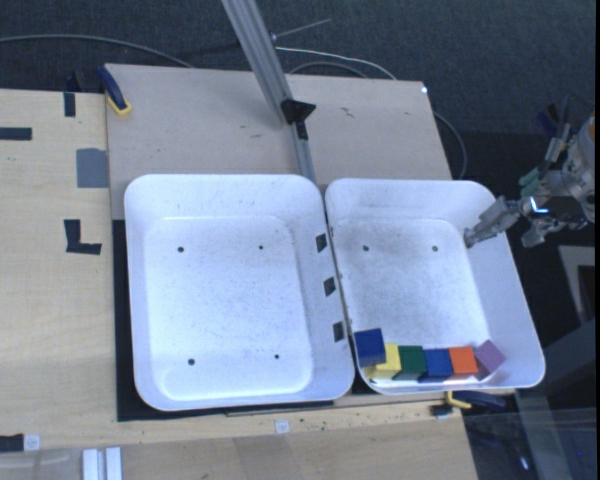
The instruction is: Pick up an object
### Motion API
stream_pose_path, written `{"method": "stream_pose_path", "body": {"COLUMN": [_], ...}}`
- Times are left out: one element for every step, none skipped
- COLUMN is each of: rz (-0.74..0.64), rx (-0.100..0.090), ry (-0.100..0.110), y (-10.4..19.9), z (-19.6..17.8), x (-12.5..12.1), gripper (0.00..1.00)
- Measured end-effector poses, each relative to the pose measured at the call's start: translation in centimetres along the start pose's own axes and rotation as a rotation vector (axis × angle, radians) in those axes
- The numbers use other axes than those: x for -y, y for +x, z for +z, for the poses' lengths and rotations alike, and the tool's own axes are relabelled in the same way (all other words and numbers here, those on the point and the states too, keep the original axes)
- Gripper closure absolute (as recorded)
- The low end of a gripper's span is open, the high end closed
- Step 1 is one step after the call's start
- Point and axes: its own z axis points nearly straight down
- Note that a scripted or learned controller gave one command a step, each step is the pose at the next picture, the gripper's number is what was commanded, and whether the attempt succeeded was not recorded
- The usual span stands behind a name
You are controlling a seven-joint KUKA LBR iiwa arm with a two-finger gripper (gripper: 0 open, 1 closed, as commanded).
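Gripper (502, 220) at right bin's (400, 200) right rim, fingers spread apart, nothing between them. One fingertip (477, 232) over the rim edge, other finger outside the bin. Blocks well apart from fingers, lined along near wall below-left of them: blue block (369, 345) on yellow block (384, 368), then green block (411, 360), blue, orange block (463, 360), purple block (489, 354). Left bin (220, 288) farther left of fingers.

Robot lab: taped bench (40, 268), paired white bins (145, 203), cables (370, 63).
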Motion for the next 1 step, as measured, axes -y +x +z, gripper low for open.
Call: {"method": "stream_pose_path", "body": {"rz": [-0.008], "rx": [-0.003], "ry": [0.006], "y": [4.49], "z": [1.16], "x": [1.36], "gripper": [0.00]}}
